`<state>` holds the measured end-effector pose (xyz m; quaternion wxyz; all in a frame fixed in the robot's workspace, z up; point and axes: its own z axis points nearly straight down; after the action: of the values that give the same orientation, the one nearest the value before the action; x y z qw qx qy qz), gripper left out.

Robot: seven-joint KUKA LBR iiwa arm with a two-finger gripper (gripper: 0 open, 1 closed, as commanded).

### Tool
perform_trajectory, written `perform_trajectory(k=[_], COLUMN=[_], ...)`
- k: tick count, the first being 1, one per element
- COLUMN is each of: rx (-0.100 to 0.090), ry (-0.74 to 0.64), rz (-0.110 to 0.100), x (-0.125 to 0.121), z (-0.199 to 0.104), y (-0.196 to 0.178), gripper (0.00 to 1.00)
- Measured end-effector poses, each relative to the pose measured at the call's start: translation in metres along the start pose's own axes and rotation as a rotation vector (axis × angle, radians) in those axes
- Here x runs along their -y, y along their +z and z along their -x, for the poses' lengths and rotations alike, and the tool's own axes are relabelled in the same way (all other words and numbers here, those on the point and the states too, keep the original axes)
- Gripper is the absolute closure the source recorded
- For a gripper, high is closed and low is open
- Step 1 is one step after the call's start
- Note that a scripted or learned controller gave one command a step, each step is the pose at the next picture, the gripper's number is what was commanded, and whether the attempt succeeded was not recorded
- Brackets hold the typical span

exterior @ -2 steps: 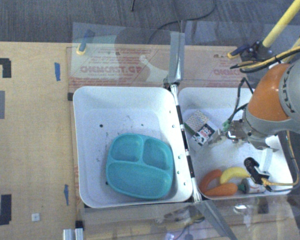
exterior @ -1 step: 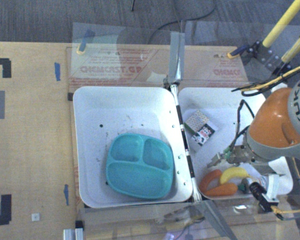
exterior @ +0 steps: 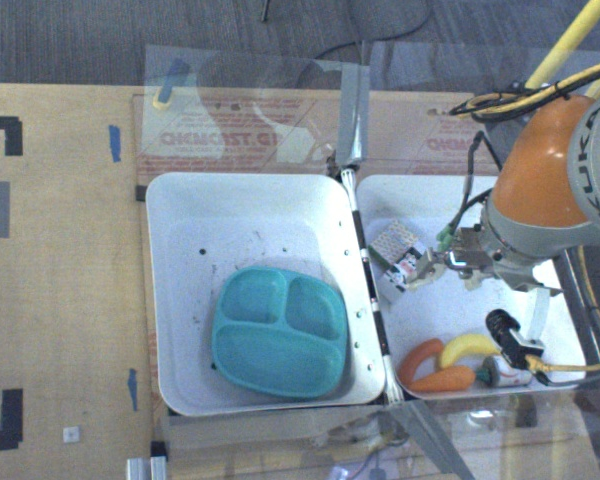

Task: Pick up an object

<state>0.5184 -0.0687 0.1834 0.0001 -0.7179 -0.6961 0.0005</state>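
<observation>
The gripper hangs in the right bin, close beside the divider, with a small patterned object at its tip; whether that object sits between the closing parts or merely beside them, you cannot tell. Confirm the grasp before lifting, then rise straight up, keeping away from the divider. If the object slips, other targets lie further from the divider, at the bin's near wall: the banana and the carrot; the teal plate lies beyond the divider.
</observation>
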Motion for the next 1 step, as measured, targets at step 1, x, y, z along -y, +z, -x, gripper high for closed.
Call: perform_trajectory(k=[1], rx=[-0.001], ry=[-0.073], rz=[-0.001], x=[0.0266], z=[0.0362], y=[0.0876], gripper=[0.0])
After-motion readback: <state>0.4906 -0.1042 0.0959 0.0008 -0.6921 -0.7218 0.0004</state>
